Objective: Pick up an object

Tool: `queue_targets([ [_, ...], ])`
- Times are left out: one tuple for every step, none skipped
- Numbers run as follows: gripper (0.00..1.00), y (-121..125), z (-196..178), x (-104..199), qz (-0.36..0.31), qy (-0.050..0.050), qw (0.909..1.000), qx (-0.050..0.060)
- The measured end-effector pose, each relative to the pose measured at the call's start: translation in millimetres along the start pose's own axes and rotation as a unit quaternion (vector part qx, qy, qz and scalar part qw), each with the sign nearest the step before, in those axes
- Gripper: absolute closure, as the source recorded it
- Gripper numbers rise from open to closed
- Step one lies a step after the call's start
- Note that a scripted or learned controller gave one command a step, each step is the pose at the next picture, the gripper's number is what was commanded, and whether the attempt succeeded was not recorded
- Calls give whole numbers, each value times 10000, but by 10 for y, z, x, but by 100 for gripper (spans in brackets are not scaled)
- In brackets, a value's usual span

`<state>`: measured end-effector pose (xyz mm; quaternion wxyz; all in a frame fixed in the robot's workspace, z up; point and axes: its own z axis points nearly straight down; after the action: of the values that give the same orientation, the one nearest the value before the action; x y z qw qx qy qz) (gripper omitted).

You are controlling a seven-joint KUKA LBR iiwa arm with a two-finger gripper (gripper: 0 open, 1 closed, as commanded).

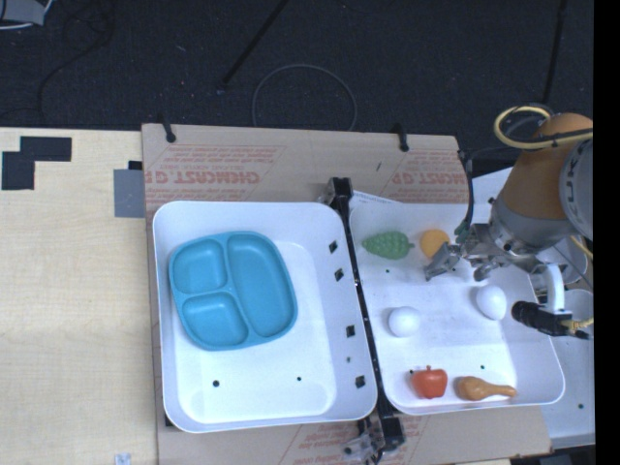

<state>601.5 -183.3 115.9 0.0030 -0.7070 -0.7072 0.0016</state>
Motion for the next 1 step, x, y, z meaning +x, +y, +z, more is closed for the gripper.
queue_targets([
  [100,7,-128,-10,5,-7,10000,-15],
])
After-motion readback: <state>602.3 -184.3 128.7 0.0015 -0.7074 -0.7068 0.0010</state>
